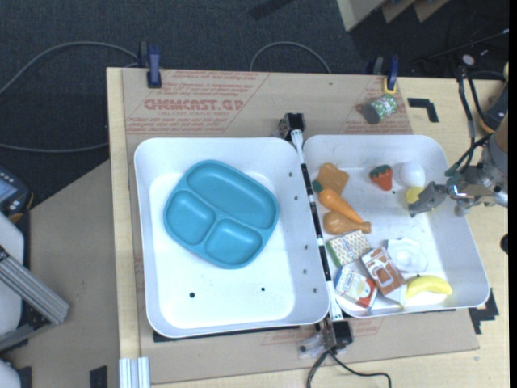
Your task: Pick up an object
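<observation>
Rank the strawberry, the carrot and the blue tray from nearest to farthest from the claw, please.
Seen from the overhead camera, starting at the claw near the right bin's right side:
1. Strawberry, just left of the claw, in the right bin.
2. Carrot, further left, near the divider between the bins.
3. Blue tray, in the left bin.

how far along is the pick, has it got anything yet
Nothing looks picked yet. The tool sits over the right bin, near its right side, with nothing visibly held. The carrot, strawberry, banana and snack packets all lie in that bin. The blue tray rests in the left bin. Left to do: close on one item and lift it.
</observation>
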`<act>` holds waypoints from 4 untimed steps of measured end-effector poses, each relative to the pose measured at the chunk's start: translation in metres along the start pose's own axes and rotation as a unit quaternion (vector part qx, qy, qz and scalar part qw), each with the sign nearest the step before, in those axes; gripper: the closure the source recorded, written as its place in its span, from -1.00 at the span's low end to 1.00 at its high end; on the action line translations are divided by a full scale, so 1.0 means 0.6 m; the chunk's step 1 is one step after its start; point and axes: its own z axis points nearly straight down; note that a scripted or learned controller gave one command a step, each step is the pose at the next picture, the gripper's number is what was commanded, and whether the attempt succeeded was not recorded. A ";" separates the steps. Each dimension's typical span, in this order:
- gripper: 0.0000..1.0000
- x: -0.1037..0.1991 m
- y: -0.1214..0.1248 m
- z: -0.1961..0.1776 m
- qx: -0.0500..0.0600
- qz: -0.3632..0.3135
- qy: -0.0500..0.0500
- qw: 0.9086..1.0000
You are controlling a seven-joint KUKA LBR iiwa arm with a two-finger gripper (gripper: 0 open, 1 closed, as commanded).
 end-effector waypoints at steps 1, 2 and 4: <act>-1.00 0.028 0.080 0.202 0.003 -0.002 0.002 1.000; -1.00 0.140 0.164 0.190 -0.003 -0.004 0.000 1.000; -1.00 -0.001 0.235 0.194 -0.001 0.001 -0.001 1.000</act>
